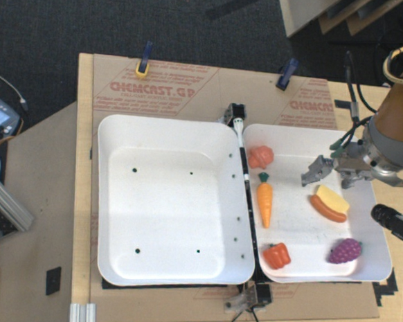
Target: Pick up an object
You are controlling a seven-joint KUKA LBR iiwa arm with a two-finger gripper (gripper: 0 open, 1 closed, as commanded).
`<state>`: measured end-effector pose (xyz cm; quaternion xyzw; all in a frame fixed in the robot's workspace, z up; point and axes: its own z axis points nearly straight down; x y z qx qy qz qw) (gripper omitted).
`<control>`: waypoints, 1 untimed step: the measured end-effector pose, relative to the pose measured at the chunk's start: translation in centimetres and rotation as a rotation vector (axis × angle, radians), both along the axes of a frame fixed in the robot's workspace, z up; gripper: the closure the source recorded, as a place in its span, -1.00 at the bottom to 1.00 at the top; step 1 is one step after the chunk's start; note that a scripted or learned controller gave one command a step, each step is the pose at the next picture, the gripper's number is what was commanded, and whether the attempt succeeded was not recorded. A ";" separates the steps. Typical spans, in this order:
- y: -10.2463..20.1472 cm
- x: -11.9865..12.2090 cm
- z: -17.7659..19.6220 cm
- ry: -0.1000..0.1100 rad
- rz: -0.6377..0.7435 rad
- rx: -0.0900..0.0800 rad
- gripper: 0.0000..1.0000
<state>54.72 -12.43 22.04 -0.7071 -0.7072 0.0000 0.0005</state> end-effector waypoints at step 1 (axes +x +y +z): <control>-1.3 7.4 14.6 -0.024 0.003 -0.008 -1.00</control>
